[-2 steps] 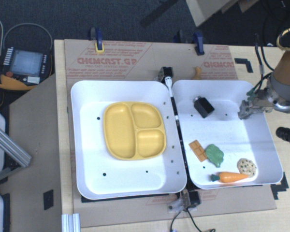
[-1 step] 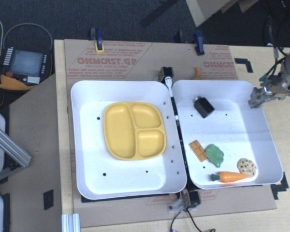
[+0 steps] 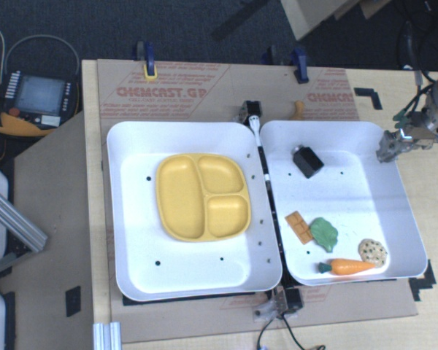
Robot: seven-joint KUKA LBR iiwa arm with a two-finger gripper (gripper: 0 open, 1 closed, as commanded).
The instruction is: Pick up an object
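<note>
Carrot: at near rim of right bin, closest to camera; orange, long axis roughly along that rim, green tip pointing away from gripper side.
Cookie: just beside carrot, on side toward jaws.
Green piece: near carrot, touching or almost touching brown wafer.
Black block: alone in far half of right bin, level with jaws and off toward bin's inner wall; tilted on floor.
Gripper: at right bin's outer edge, over rim rather than over any object.
Jaws: too small and blurred to judge; cannot tell whether parted or closed; nothing seen between them.
Key relation: every candidate lies inward from jaws; black block nearest, across bare floor; carrot cluster well apart, toward camera.
Likely need: travel inward before descent, wrist turned across chosen object's long axis.
Yellow tray: in left bin, well apart from jaws.
Cut off: arm leaves picture at right.
</note>
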